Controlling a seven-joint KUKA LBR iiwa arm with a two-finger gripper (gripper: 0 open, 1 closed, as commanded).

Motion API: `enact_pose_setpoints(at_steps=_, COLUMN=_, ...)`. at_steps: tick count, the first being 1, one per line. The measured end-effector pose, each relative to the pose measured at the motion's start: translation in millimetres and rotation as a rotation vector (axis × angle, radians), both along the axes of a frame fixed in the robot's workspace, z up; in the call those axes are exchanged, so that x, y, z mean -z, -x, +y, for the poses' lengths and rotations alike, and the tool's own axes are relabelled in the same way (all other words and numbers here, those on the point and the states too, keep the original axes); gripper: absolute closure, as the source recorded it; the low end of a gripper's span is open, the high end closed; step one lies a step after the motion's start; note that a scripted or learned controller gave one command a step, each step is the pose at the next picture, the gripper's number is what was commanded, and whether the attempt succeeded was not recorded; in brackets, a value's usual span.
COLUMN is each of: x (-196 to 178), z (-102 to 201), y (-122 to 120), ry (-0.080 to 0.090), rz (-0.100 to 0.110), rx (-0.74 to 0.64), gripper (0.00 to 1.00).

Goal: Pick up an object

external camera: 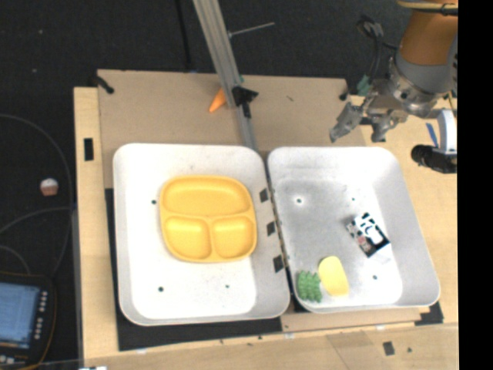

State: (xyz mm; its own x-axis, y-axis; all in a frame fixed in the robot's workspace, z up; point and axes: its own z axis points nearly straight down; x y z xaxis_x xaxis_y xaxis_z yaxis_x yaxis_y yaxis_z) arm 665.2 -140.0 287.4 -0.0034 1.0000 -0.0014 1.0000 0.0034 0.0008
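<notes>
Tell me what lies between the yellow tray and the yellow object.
In the camera view, between yellow tray and yellow object: both bins' adjoining rims and a green object.

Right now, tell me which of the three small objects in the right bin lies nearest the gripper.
The black-and-white object: it lies highest in the right bin, toward the gripper; the yellow object and green object sit at the near edge.

The grey arm with its orange band enters at the upper right, wrist angled down and leftward; the claw (360,127) hangs with its two fingers spread apart, nothing between them
</notes>
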Motion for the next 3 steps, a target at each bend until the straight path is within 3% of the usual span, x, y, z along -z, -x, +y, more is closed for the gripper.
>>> enact_pose_setpoints(at_steps=1, x=0, z=0, y=0, ry=0.001, rz=0.0, rx=0.0, gripper=0.0)
enact_pose_setpoints(at_steps=3, x=108, z=-4, y=8, ry=0.001, rz=0.004, rx=0.005, gripper=0.0)
